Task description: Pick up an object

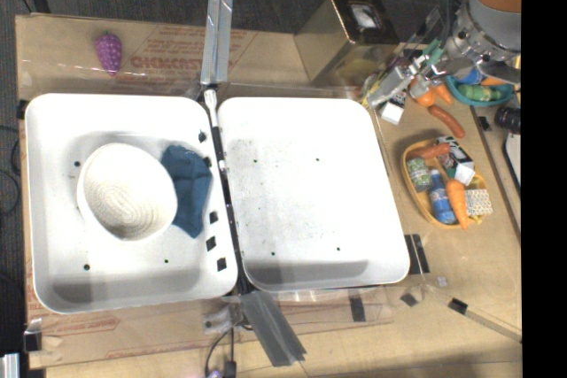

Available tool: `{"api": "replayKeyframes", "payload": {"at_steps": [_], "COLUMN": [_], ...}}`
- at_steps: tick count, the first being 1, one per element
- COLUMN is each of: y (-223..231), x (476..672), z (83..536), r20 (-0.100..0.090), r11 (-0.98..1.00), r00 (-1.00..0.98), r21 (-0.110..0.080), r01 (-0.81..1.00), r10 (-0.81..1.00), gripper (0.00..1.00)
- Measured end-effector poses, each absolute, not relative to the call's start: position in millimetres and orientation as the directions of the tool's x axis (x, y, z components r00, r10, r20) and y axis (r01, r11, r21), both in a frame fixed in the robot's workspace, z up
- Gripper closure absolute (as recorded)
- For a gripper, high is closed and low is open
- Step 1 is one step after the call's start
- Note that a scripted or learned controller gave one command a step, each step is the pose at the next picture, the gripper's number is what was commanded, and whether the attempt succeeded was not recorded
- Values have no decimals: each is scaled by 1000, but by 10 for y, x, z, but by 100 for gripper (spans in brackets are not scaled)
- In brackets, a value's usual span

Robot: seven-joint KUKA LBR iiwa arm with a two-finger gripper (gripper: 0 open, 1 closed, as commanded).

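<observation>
Your pickable things lie in the left shallow white bin (53, 279): a round cream woven dome, like a small straw hat (127, 190), sits at the bin's centre, and a crumpled dark blue cloth (189, 188) touches it at its 3 o'clock side, reaching toward the divider between the bins. The right shallow white bin (310, 190) lies just beside, at 3 o'clock from the cloth. Further out at 3 o'clock, you have an oval yellow tray of small mixed toys (445, 182) on the bench. A purple knobbly grape-like toy (109, 51) rests at 11 o'clock, beyond the left bin. The gripper (416, 75) hangs at 1 o'clock over clutter off the bins; you cannot tell its finger state from here.
</observation>
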State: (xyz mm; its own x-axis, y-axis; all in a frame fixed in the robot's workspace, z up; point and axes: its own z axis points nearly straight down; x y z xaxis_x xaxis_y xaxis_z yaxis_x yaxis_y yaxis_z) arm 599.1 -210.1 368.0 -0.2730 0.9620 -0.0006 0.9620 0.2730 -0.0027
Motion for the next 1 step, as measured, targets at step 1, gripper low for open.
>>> {"api": "replayKeyframes", "payload": {"at_steps": [1], "y": [-2097], "x": [6570], "z": [3654], "r20": [-1], "r11": [-20], "r00": [20], "r21": [-1], "r01": [1000], "r10": [1000], "gripper": [0]}}
